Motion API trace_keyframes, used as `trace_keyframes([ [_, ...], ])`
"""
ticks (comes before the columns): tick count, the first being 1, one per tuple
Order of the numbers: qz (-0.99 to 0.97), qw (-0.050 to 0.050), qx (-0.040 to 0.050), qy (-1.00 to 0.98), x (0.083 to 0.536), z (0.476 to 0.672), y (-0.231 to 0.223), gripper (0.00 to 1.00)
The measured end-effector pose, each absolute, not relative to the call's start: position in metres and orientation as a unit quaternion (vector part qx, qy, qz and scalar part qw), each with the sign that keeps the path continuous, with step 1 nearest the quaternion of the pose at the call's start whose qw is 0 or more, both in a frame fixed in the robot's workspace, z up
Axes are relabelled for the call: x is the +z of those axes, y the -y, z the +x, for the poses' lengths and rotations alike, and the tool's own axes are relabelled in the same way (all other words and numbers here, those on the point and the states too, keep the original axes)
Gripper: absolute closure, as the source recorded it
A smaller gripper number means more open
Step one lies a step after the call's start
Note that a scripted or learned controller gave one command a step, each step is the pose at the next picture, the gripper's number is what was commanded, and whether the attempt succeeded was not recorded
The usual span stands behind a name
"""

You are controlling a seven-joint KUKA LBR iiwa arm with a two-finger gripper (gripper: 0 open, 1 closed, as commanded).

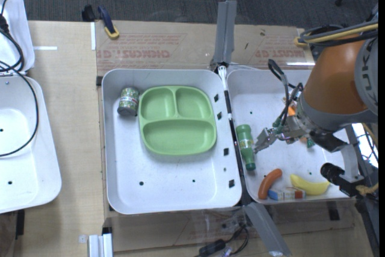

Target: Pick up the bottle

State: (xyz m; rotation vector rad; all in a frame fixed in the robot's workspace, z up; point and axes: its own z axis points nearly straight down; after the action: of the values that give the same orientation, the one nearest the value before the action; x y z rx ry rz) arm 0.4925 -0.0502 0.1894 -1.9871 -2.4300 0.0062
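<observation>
Two white bins sit side by side: the left bin (114, 177) and the right bin (252, 84). Taking the one green divided plate (177, 119) as landmark, one small can (128, 101) lies just left of it in the same bin. To the plate's right, across the divider, lie one green bottle (245, 145), one orange sausage-shaped piece (269, 183), one yellow banana (309, 184) and one small tube (287, 194). One gripper (264, 140) hangs right of the bottle
</observation>
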Motion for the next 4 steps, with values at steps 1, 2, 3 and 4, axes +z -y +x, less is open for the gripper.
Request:
trace_keyframes([
  [1, -0.597, 0.002, 0.0011, 0.802, 0.09, 0.478, 0.105, 0.0],
  [2, -0.573, 0.0, 0.001, 0.819, 0.191, 0.619, 0.075, 0.0],
  [3, -0.556, 0.002, 0.0014, 0.831, 0.108, 0.574, 0.115, 0.0],
  [4, -0.482, 0.0, 0.001, 0.876, 0.091, 0.551, 0.109, 0.0],
])
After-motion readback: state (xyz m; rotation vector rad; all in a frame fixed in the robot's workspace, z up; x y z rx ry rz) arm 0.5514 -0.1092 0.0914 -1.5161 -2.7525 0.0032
